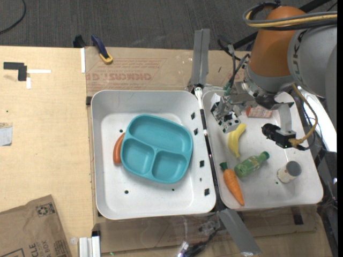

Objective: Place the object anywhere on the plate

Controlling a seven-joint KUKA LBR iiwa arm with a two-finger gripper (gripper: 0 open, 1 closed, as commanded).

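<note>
Plate in left bin; banana, carrot in right bin.

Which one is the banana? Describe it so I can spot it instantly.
Look at the right-hand bin, the one the arm reaches into. Just below the hand lies the banana, above the green bottle and the carrot. It is the only yellow, curved thing there.
</note>
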